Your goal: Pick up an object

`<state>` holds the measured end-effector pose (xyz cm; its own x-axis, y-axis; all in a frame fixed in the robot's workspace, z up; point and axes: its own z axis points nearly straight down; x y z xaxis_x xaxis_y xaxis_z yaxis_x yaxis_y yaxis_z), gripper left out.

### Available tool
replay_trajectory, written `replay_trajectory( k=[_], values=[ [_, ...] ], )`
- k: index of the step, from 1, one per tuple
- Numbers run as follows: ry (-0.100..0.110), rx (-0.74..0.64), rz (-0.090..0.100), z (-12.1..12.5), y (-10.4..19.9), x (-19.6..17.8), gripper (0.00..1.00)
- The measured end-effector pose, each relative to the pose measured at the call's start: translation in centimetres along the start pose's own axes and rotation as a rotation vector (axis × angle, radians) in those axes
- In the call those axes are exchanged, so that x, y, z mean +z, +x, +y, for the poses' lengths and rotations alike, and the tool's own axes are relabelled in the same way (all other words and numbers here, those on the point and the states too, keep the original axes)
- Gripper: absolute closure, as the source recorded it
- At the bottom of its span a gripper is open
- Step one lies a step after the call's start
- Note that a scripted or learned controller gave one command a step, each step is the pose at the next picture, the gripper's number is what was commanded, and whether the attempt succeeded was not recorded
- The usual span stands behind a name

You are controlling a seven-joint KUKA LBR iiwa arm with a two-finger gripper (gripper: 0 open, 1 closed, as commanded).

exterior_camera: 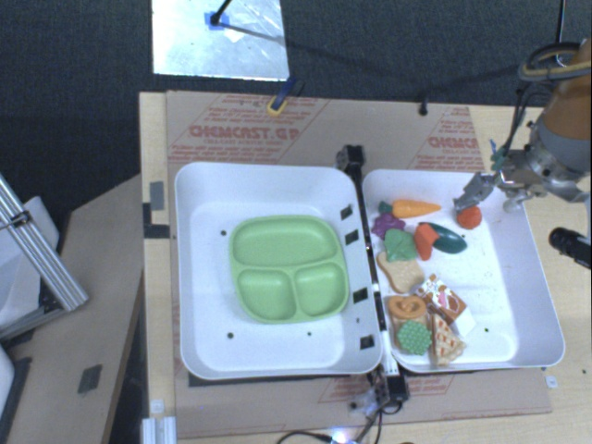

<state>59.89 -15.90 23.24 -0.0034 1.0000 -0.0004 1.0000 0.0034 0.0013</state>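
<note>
Cardboard-topped bench bears two white bins, with the claw, grip unclear, above a red toy.

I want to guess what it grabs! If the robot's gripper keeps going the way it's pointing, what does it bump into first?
Probably the small red toy: the gripper sits just above it in the right bin. Depth is hard to judge.

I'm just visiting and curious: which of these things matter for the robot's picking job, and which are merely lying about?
For the job: pincer, red tomato toy, carrot toy, bread slice toy, right bin.

Lying about: green divided plate, left bin, shiny sheet.
</note>
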Motion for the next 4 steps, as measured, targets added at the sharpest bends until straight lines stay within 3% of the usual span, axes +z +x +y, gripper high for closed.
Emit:
replay_trajectory(
  k=[2, 3, 4],
  values=[
    [0.0, 0.003, 0.002, 0.0, 0.7, 10.7, 0.0],
    [-0.025, 0.002, -0.003, 0.8, 0.7, 12.1, 0.0],
    [-0.026, 0.001, -0.002, 0.9, 0.7, 11.1, 1.0]
  ],
)
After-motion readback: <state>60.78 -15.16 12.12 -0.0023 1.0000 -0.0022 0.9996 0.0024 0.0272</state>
